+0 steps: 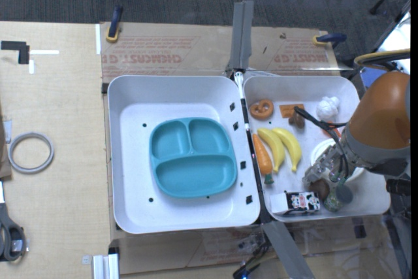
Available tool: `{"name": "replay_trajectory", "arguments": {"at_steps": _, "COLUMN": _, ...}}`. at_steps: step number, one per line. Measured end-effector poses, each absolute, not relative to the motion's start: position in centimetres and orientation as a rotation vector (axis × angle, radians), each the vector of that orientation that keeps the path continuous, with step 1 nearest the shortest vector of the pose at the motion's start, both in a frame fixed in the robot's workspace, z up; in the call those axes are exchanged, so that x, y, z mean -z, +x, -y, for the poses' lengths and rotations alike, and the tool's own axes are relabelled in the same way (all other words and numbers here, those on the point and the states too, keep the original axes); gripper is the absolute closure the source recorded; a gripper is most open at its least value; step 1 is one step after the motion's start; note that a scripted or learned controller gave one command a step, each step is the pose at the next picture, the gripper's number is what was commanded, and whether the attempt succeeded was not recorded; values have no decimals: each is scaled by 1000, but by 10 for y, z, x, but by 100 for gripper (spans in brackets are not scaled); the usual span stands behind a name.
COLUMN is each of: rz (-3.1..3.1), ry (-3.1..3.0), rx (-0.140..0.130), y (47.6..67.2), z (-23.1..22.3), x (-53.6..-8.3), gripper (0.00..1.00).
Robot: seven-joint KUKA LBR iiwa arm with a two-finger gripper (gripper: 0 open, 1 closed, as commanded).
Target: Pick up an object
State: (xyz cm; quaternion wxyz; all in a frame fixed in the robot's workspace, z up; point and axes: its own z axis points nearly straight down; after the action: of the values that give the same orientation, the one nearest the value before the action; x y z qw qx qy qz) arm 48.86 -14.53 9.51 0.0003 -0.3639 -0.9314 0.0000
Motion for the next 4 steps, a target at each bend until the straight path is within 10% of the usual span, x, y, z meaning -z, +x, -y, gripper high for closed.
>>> {"name": "replay_trajectory", "arguments": {"at_steps": 1, "rz": 2886, "ry": -1246, "rx": -1, "y": 508, "z": 137, "x": -191, "gripper": 100}}
{"name": "replay_trajectory", "arguments": {"at_steps": 2, "rz": 3077, "ry": -639, "rx": 1, "y": 511, "z": 130, "x": -91, "gripper": 100}}
{"name": "replay_trajectory", "arguments": {"at_steps": 3, "rz": 3087, "ry": -605, "rx": -1, "y": 507, "z": 94, "x": -217, "gripper": 100}}
{"name": "replay_trajectory", "arguments": {"at_steps": 4, "rz": 3100, "ry": -626, "rx": 1, "y": 563, "z": 122, "x": -110, "gripper": 100}}
